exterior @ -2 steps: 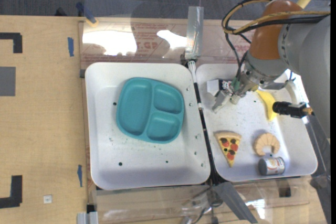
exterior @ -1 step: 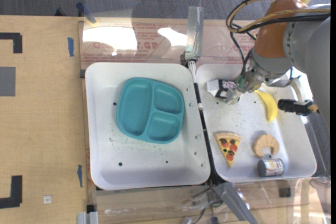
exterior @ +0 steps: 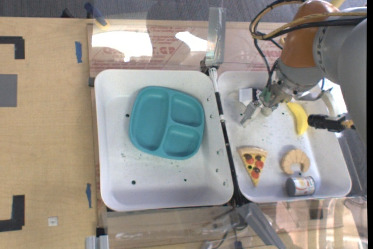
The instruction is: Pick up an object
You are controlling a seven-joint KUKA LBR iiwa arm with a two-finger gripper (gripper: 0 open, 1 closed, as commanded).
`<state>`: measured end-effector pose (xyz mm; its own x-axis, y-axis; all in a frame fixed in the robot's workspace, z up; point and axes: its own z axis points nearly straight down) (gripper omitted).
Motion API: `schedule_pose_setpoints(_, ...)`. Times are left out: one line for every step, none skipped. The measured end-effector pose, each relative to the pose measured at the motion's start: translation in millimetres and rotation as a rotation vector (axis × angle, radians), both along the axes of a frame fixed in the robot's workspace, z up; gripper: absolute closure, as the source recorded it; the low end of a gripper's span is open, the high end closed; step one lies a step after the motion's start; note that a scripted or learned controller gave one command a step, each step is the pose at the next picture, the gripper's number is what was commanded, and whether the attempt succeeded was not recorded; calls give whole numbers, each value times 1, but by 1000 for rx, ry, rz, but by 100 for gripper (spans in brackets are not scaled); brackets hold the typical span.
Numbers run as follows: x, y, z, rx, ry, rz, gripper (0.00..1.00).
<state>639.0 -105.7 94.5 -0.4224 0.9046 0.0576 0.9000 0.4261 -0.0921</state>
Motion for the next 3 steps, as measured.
schedule_pose_setpoints(29,17,94,-31,-113,-323,0)
schedule_pose_setpoints(-24,-4,26,-42,-100,-531,0)
schedule_pose_setpoints(-112,-3,-5,-64,-101,-1023,0)
